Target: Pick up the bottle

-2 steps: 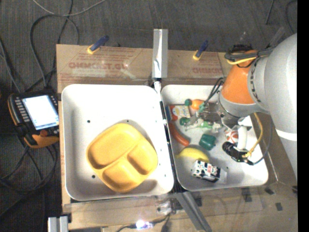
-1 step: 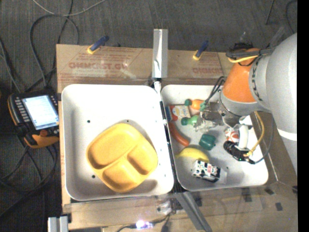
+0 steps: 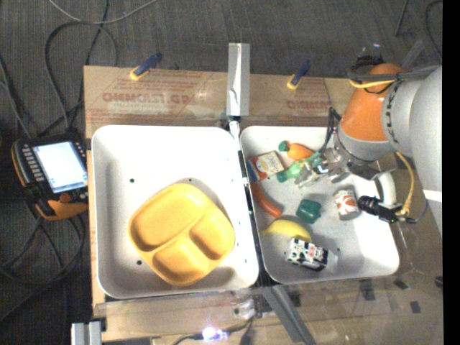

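Observation:
A small green bottle (image 3: pixel 290 172) lies on its side in the upper left part of the right bin (image 3: pixel 374 261). My gripper (image 3: pixel 315 168) is low in that bin, just right of the bottle and at or very near its right end. The grey arm with its orange band (image 3: pixel 365 118) reaches in from the right above it. Whether the bottle is touched or held is not clear from this angle.
Around the bottle lie a small carton (image 3: pixel 269 164), an orange item (image 3: pixel 298 150), a red-orange sausage shape (image 3: pixel 268 204), a green cup (image 3: pixel 309 209), a can (image 3: pixel 346 203), a banana (image 3: pixel 287 228) and a black-and-white box (image 3: pixel 307 254). The left bin (image 3: pixel 115 157) holds a yellow divided plate (image 3: pixel 183 233).

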`<state>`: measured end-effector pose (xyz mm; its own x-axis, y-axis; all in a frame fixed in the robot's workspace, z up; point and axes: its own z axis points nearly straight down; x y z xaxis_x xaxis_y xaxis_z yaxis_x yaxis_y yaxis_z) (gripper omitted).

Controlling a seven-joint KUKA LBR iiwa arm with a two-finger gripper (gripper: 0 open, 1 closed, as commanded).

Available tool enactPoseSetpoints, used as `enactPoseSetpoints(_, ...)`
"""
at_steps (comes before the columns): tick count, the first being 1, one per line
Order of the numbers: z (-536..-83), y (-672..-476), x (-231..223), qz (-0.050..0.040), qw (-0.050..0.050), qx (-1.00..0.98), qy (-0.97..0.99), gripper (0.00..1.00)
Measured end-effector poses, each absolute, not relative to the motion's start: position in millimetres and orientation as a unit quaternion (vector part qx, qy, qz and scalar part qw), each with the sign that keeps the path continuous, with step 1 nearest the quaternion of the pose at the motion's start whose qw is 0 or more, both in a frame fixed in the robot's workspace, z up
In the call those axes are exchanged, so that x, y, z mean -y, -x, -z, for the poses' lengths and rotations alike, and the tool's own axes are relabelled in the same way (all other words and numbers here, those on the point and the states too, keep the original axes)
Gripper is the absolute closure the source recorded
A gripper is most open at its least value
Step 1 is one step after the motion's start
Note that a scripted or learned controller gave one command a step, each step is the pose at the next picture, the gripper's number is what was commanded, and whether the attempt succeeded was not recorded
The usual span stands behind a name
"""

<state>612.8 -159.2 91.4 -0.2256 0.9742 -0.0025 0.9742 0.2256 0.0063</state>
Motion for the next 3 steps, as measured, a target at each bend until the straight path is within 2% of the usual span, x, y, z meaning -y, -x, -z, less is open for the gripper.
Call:
enactPoseSetpoints(1, -90.5, -613.6, 158.3, -0.0022, 0.005, -0.783, -0.622, 0.0)
enactPoseSetpoints(2, -91.2, -517.5, 181.4, -0.0008, 0.007, -0.894, -0.449, 0.0)
enactPoseSetpoints(3, -101.4, -519.5, 180.1, -0.0027, 0.01, -0.894, -0.449, 1.0)
